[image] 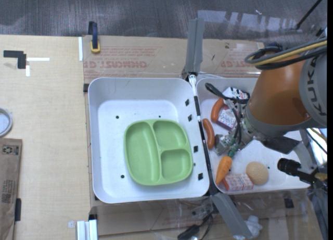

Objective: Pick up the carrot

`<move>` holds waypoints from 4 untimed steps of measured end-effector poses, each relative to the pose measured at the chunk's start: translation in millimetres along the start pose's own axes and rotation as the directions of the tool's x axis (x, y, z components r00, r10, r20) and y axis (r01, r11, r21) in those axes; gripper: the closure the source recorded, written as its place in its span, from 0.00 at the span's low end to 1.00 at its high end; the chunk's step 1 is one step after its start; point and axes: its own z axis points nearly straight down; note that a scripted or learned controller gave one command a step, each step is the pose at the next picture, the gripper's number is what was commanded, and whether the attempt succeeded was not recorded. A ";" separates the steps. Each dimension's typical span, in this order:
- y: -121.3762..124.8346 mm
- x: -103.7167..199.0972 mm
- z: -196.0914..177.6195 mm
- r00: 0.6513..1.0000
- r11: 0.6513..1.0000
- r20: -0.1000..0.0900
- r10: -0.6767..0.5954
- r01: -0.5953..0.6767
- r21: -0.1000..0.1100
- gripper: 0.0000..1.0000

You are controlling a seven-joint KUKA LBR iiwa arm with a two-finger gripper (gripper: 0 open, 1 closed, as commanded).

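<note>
The orange carrot (pixel 223 169) lies in the right bin (pixel 291 184), near its front left corner, with its thick end pointing up toward the gripper. My gripper (pixel 230 145) hangs low over the bin, directly behind the carrot's thick end and very close to it. The grey and orange arm (pixel 276 98) covers much of the bin's middle. I see nothing lifted off the bin floor.
A red sausage (pixel 208 132) lies along the right bin's left wall, with a second reddish piece (pixel 217 110) and a purple packet (pixel 227 120) behind it. A bread roll (pixel 257 173) and a red-white box (pixel 238 182) sit right of the carrot. The left bin (pixel 104 129) holds a green divided plate (pixel 158 151).
</note>
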 end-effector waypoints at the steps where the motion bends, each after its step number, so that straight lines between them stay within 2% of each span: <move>1: -0.2 -0.2 -0.1 1.000 1.000 0.000 0.000 0.000 0.000 0.00; 2: -49.2 -72.9 74.4 0.931 0.931 -0.002 -0.364 0.364 0.000 0.00; 3: -35.3 -80.0 99.5 0.818 0.818 0.000 -0.575 0.575 -0.001 0.00; 4: -34.9 -80.8 90.4 0.820 0.820 0.002 -0.572 0.572 -0.003 1.00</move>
